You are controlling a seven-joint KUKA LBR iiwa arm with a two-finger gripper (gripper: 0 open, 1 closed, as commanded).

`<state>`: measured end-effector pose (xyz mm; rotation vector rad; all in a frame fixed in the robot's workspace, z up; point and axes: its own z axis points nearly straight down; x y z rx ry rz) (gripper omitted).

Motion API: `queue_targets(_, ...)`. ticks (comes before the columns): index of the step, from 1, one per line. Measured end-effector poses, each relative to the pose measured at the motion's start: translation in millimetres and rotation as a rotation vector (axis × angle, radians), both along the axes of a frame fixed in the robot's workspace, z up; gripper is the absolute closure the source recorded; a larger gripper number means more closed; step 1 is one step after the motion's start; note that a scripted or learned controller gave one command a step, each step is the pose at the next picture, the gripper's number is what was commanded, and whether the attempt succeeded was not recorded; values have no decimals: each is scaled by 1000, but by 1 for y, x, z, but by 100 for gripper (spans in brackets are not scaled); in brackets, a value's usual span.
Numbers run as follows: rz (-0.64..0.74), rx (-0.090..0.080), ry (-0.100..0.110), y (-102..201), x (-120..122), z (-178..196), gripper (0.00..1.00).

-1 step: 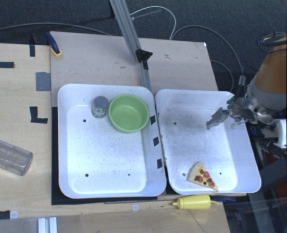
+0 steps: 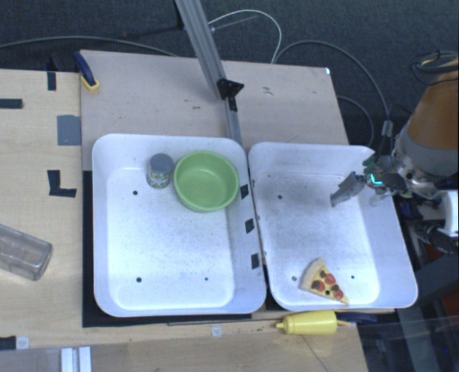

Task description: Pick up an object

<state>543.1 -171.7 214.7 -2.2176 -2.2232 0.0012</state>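
In the right white bin [image 2: 384,239], a triangular toy pizza slice [image 2: 322,280] is lying near the front wall. Well behind it, the grey pincer [image 2: 344,191] is hovering; its opening cannot be told.

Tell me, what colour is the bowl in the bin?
Light green. The bowl shows best in the camera view, beside a small can.

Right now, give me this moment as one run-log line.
gripper: over right bin, nothing held | pizza slice: right bin, near corner | green bowl, can: left bin
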Motion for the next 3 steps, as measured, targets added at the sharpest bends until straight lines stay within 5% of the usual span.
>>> queue_targets(3,-1,-2,-2,-4,-12,-126,0)
